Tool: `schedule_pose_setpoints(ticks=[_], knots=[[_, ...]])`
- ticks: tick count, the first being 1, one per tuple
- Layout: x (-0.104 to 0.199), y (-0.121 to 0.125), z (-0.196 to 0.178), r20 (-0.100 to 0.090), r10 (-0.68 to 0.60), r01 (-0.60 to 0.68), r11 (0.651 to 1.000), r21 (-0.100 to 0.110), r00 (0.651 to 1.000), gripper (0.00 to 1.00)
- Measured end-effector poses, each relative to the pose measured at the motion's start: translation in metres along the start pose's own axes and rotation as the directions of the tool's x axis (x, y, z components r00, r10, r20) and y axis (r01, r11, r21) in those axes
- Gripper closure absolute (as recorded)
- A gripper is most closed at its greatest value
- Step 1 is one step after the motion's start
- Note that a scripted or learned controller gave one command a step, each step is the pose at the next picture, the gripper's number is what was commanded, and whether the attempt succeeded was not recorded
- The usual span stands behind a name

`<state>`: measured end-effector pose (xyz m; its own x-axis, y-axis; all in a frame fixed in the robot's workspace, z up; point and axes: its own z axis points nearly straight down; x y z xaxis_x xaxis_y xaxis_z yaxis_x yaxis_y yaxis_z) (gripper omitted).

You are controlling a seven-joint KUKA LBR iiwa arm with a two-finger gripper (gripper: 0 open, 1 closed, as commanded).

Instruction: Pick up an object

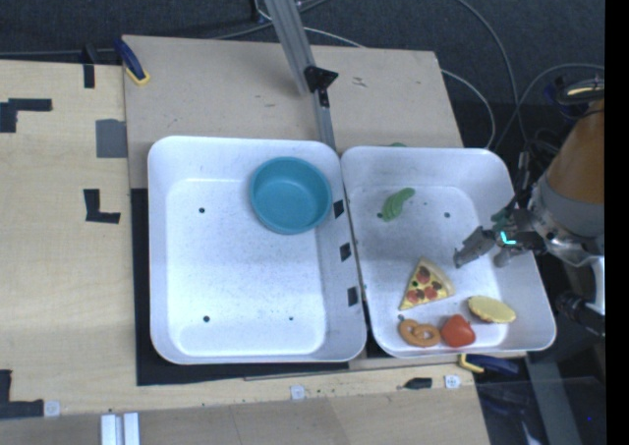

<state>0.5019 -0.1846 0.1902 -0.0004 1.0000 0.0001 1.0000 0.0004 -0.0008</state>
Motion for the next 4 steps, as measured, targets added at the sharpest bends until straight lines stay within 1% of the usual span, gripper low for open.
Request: schedule_pose_setpoints(ticks=[1, 2, 3, 4], knots=[[0.000, 0.000, 0.000, 0.000, 0.000, 0.000, 1.000, 0.000, 1.000, 0.00], [0.003, 0.002, 0.042, -0.001, -0.001, 0.001, 1.000, 0.002, 1.000, 0.00], [0.003, 0.002, 0.093, 0.000, 0.000, 0.000, 1.000, 0.000, 1.000, 0.00], [0.004, 0.005, 0.080, 0.001, -0.002, 0.002, 1.000, -0.007, 1.000, 1.00]])
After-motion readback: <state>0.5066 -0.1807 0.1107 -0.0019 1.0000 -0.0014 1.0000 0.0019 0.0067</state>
